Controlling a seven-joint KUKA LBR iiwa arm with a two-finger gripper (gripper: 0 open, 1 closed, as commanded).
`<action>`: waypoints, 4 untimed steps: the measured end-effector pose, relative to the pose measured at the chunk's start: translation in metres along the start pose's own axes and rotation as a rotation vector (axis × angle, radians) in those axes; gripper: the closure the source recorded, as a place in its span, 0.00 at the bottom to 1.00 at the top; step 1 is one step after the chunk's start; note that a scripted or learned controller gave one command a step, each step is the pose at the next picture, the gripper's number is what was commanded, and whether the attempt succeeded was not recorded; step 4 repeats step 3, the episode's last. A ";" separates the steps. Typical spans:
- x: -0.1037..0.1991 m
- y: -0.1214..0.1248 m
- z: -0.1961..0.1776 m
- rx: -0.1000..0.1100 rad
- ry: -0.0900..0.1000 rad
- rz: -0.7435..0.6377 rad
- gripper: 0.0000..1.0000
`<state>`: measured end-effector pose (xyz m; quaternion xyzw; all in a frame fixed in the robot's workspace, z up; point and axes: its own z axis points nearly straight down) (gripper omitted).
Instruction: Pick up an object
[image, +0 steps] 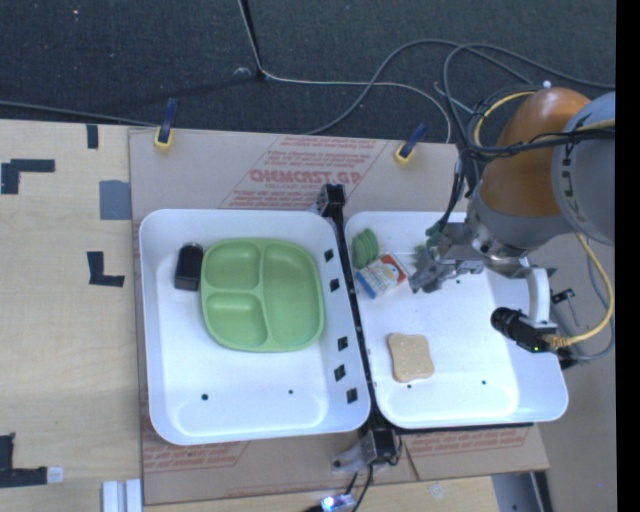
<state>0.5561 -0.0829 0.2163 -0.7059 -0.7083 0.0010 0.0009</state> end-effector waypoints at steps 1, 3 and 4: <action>0.048 -0.011 0.008 0.001 0.000 -0.001 1.00; 0.152 -0.027 -0.007 -0.001 0.001 -0.003 1.00; 0.152 -0.027 -0.007 -0.001 0.001 -0.003 1.00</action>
